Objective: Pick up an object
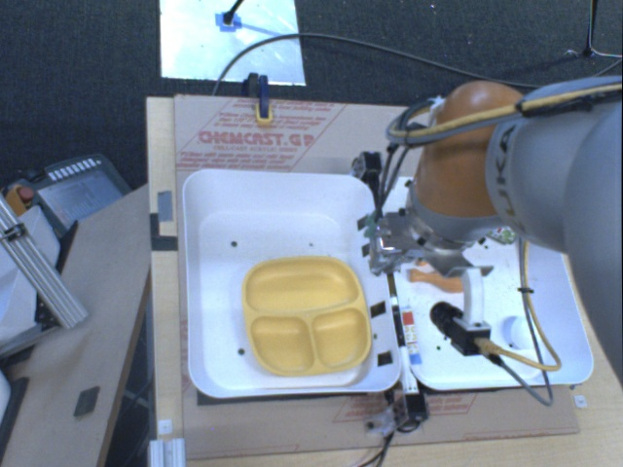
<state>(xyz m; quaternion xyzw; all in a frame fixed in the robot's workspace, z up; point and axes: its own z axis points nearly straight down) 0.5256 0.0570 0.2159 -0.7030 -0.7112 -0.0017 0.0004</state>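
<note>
A yellow plate [307,314] with three compartments lies in the left bin [219,232], toward its front. In the right bin [560,358], an orange object [438,279] lies partly under the arm's wrist. My gripper [389,248] hangs low over the right bin's left edge, close to the wall between the bins and just left of the orange object. The wrist and orange band above cover most of the gripper.
A small white round thing [512,335] lies near the right bin's front. A bit of green [503,233] peeks out beside the wrist. A red and white strip [407,327] runs along the divider between the bins. Cardboard [263,134] lies under both bins.
</note>
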